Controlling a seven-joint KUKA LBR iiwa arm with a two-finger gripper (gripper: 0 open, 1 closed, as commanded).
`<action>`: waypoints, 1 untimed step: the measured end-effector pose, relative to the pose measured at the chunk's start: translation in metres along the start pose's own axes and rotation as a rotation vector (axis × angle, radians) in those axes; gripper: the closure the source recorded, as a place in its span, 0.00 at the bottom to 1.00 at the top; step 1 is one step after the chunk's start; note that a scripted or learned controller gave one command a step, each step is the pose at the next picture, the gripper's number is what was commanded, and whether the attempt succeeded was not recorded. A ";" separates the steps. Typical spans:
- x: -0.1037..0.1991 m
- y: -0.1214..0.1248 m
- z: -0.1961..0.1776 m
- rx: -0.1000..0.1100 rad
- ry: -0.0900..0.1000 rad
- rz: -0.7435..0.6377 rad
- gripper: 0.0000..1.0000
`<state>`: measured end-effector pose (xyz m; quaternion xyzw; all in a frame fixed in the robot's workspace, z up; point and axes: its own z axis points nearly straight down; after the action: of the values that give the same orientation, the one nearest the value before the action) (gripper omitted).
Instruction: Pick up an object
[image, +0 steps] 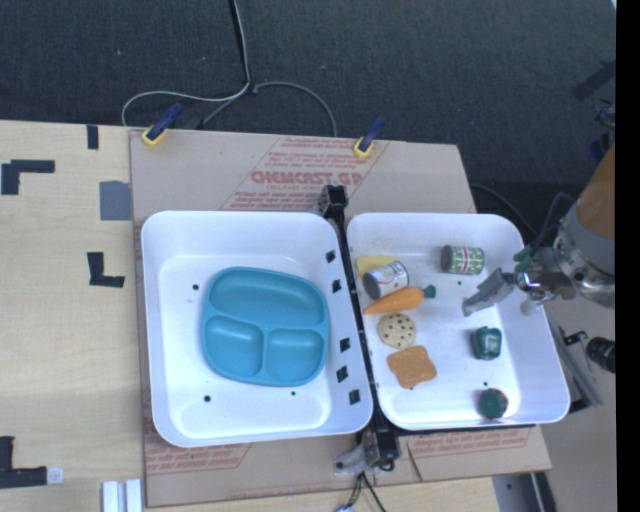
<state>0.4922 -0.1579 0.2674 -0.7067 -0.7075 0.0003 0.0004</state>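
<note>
Two shallow white bins sit side by side on a brown cardboard sheet laid over the bench (60, 330). The left bin (170, 240) carries a blue sectioned tray (265, 325) with three compartments, lying a little tilted in the middle of the bin floor.

The right bin (450, 225) holds the small things that could be picked up. Toward its upper middle lies a small can (463, 260) on its side, green and white label showing. At the upper left of that bin, close to the divider, a yellow banana-like piece (372, 264) lies touching a silvery can (390, 275), and just below them an orange carrot (395, 300) with a green tip lies slantwise. Under the carrot is a round speckled cookie (397, 329), and below that a tan slice of toast (412, 366). On the right side of the bin there is a dark green cup-like object (487, 343), and near the lower right corner a dark green rounded lump (492, 403).

The arm comes in from the right edge of the frame, and its gripper (490, 292) hangs over the right part of the right bin — between the small can and the green cup-like object, touching neither as far as I can see. A grey finger (485, 293) points down-left; whether the jaws stand wide or narrow I cannot tell from here, and nothing shows between them.
</note>
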 end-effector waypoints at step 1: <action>0.027 -0.003 0.099 0.009 0.003 0.000 0.00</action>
<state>0.4885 -0.1304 0.1688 -0.7065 -0.7077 0.0024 0.0047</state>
